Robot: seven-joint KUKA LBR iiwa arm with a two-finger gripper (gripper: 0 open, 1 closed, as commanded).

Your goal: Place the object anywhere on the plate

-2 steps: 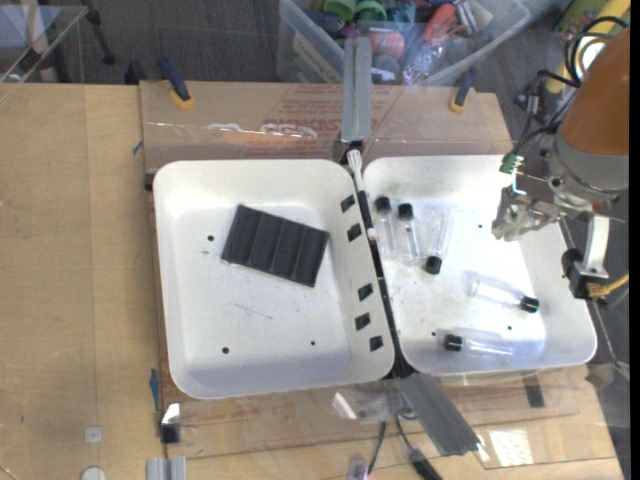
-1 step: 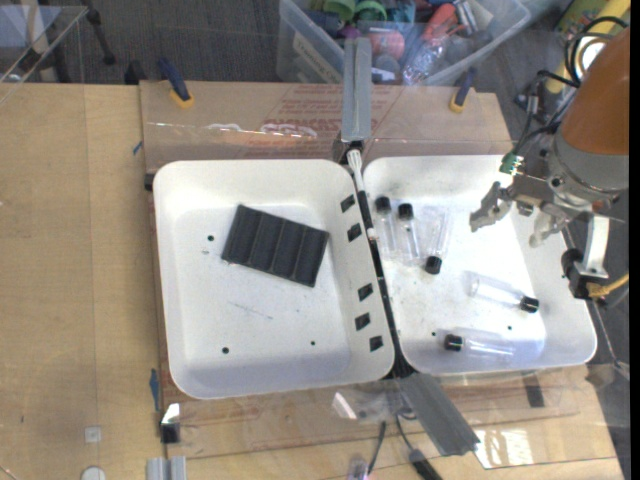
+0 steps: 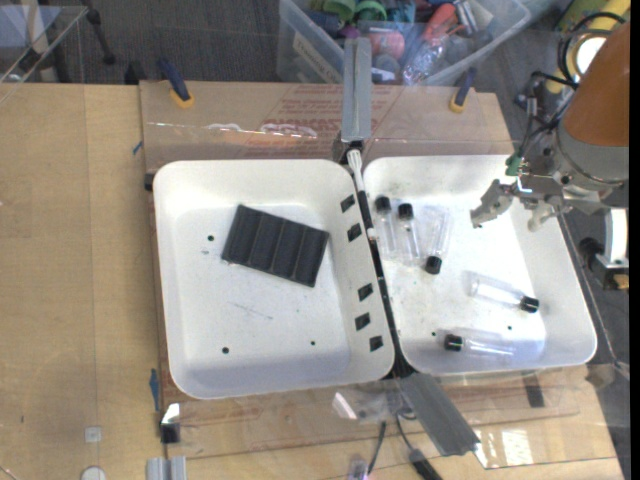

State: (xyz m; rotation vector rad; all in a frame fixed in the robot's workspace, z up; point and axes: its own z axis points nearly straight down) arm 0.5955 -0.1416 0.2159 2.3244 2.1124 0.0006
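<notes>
Camera view. In the left shallow white bin [image 3: 180, 268]: a black ribbed rectangular plate [image 3: 275, 245], flat on the floor, clear on all sides, so likely laid out as the drop target. In the right shallow white bin [image 3: 560, 298]: clear plastic vials with black caps, lying loose on their sides as pick stock. Three vials [image 3: 410, 230] clustered near the divider, one vial [image 3: 500, 293] toward the middle, one vial [image 3: 478, 345] at the near wall.

On the grey arm [image 3: 595, 118], reaching in from the right: jaws apart, clamping nothing, poised over the far right part of the right bin, probably for a descent. Nearest candidates: the cluster, left of the jaws, and the middle vial, nearer the camera; all apart from the jaws. Not yet on the plate.
</notes>
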